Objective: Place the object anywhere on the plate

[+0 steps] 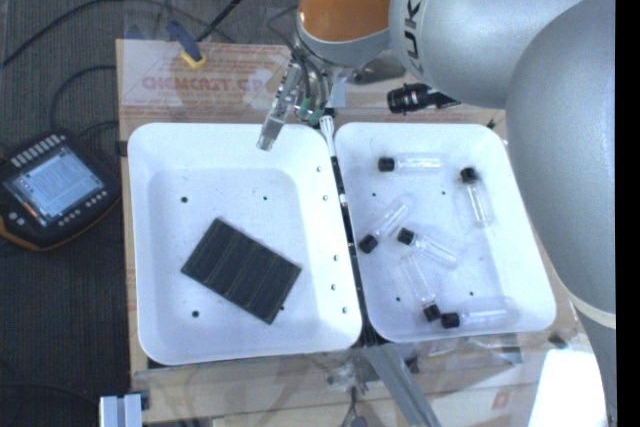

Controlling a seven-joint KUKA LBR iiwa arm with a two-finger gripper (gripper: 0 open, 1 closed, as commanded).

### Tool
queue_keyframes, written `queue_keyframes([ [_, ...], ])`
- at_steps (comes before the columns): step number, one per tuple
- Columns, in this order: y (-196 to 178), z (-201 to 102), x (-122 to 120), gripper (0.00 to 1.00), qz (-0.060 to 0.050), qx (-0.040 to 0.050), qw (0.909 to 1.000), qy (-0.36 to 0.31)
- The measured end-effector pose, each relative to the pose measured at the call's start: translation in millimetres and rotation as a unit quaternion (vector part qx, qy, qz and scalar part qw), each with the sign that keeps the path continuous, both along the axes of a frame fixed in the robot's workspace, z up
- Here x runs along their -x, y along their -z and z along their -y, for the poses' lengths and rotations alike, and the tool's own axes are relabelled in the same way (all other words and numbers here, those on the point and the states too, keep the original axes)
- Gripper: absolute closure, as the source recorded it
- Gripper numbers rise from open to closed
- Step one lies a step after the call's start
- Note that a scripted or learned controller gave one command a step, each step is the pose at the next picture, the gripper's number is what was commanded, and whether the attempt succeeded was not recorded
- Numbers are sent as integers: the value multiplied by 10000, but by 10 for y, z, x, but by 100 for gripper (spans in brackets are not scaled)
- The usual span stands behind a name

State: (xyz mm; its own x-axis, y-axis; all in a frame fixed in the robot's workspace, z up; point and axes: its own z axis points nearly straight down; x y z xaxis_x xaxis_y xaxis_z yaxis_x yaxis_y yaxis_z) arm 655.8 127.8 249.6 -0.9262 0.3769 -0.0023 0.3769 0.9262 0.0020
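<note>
The end effector (283, 115) hangs in the upper middle of the frame, over the back rim of the left shallow white plastic bin (150, 215), just beside the seam where the two bins meet. Its metal parts are small and foreshortened, and whether its fingers are apart or together cannot be told; nothing can be made out between them. A thin silvery tip points down and to the left toward the bin's rear wall. The flat black ribbed rectangular plate (241, 270) lies tilted on the floor of the left bin, toward the lower middle of that bin. The task's objects, small clear plastic vials with black caps (420, 250), lie scattered in the right shallow white plastic bin (520, 215), several across its middle and two near its lower edge. The bins sit side by side on a light wooden bench (210, 75) with faded red printing at its back. At the left of the frame a black and orange handheld control pendant (50, 187) rests on the dark carpeted floor (60, 15), with black cables running across it. The grey arm (520, 25) with its orange band fills the upper right and hides the right bin's far corner.
</note>
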Motion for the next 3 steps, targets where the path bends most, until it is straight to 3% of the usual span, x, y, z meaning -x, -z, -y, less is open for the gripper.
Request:
queue_keyframes([
  [1,451,-766,3,100,-16,-4,9946,1036],
  [2,-329,-1056,-35,100,8,2,9971,-755],
  [3,-1624,-1051,42,100,2,7,9940,1095],
])
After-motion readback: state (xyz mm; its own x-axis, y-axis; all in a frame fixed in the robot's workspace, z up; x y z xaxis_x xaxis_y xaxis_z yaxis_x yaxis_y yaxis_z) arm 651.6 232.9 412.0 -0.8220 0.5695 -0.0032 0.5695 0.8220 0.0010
